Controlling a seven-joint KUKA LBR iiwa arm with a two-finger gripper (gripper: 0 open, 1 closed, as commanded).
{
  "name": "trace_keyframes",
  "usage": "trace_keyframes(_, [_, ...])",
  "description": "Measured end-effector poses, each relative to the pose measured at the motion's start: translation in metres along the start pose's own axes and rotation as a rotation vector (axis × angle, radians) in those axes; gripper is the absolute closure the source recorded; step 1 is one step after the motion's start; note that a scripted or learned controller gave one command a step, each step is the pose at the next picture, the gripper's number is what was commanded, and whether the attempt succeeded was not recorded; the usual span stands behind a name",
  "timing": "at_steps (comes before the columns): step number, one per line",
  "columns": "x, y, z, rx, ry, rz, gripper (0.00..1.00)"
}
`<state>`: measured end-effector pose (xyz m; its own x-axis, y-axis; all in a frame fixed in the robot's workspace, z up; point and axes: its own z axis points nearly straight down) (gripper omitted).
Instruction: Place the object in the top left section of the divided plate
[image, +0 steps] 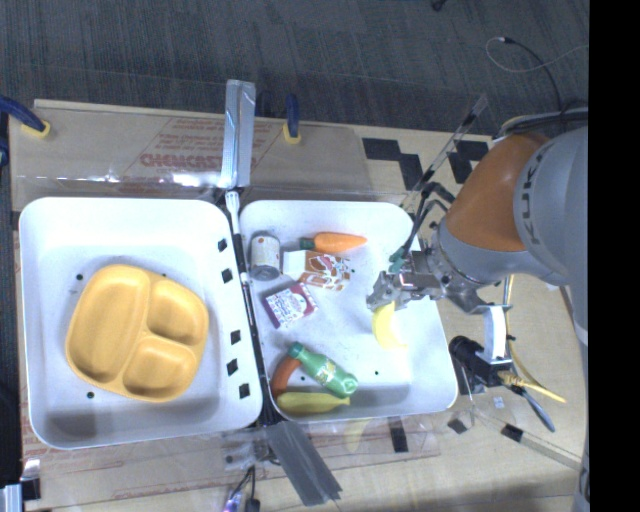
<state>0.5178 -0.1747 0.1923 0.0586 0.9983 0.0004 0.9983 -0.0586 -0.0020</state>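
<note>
Yellow banana (387, 326) lies just below our hand (385, 290), apparently touching its fingertips; we cannot tell its opening. The plate (137, 330) sits far left.

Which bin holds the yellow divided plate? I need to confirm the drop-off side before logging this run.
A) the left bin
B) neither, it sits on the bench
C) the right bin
A: the yellow divided plate lies in the left bin, apart from the clutter in the right bin.
</note>
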Motion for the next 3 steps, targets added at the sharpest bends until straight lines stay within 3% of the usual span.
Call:
trace_keyframes(1, [0.027, 0.036, -0.068, -0.003, -0.002, -0.213, 1.00])
trace_keyframes(3, [0.028, 0.038, -0.085, -0.001, -0.003, -0.226, 1.00])
